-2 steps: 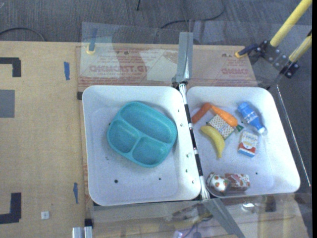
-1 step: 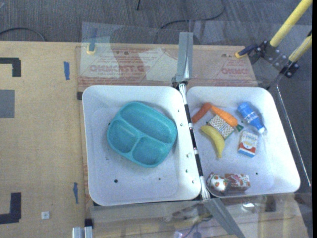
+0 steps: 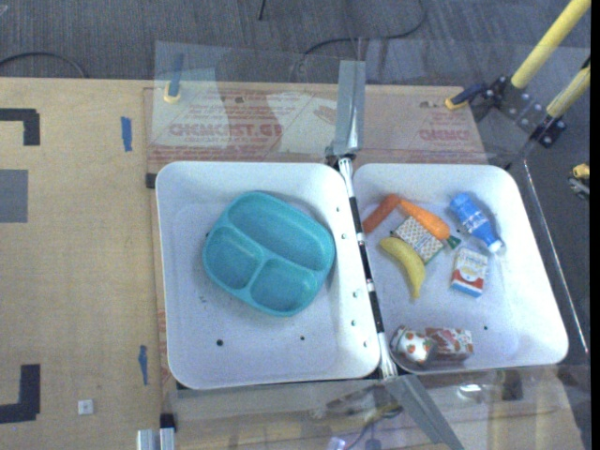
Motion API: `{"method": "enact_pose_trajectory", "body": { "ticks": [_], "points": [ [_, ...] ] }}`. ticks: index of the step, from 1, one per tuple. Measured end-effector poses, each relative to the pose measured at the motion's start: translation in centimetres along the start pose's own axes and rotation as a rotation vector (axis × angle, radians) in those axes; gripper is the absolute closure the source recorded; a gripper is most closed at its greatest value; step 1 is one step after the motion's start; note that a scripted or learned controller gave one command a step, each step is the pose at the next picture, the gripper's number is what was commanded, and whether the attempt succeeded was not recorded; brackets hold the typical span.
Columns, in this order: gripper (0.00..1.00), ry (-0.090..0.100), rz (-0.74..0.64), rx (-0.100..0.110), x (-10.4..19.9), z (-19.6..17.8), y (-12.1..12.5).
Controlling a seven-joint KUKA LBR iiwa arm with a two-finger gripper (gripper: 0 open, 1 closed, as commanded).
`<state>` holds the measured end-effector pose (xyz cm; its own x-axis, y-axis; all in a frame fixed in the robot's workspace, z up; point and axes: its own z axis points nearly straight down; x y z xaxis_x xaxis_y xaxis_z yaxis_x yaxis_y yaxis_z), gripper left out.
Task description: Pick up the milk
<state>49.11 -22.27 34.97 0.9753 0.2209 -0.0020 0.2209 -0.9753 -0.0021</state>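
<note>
the milk (image 3: 470, 272), a small carton, lies flat in the right bin (image 3: 536, 289), near the banana (image 3: 405, 262) and just below the bottle (image 3: 475, 221) yet touching neither, so it looks graspable from above; the pincer's state i cannot tell.

A teal divided plate (image 3: 270, 252) lies in the left bin (image 3: 183, 195); a banana (image 3: 405, 263) and carrots (image 3: 424, 219) lie in the right bin (image 3: 530, 289).
</note>
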Motion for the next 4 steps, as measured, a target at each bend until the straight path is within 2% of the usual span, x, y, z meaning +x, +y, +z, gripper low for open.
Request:
{"method": "enact_pose_trajectory", "body": {
  "ticks": [2, 3, 4],
  "points": [
    [1.00, 0.001, 0.022, -0.002, -1.2, -6.9, -0.1],
    [0.00, 0.001, 0.021, -0.002, -1.2, -6.9, -0.2],
    [0.00, 0.001, 0.022, -0.002, -1.2, -8.5, -0.1]
  ]
}}
